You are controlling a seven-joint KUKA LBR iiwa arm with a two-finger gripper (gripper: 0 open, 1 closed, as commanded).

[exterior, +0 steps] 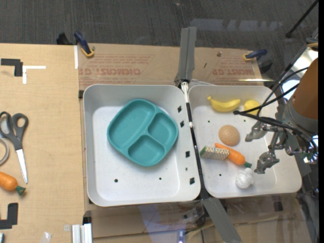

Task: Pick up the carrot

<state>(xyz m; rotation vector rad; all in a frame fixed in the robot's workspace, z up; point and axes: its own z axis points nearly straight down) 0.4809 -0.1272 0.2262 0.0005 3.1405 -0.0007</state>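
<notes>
Scanning from the left edge of the bench: a pair of scissors (15, 140) lies there, and a spare orange carrot-looking toy (8, 181) sits near the bottom left corner — well outside either bin, so probably not the one meant. Next comes the left bin (91, 151), carrying a teal divided plate (143, 131) around its middle.

The right bin (212, 186) is where it gets busy. A banana (224, 104) and a lemon (251, 106) sit along its far edge, a tan ball (229, 135) near the middle, and the carrot (232, 155) lies just below that, slanted, with its left end touching a small speckled block (214, 153). A white ball (244, 179) rests near the bin's front edge.

The gripper (263, 148) hangs over the right side of that bin, just right of the carrot, fingers spread apart with nothing between them (so no grab yet).

My read: this is the approach step, pick not started. Next move needs a shift left so the fingers straddle the carrot across its narrow width, then a descent — ideally toward the green-tipped right end, away from the block and the tan ball, or it'll nudge the neighbours.
</notes>
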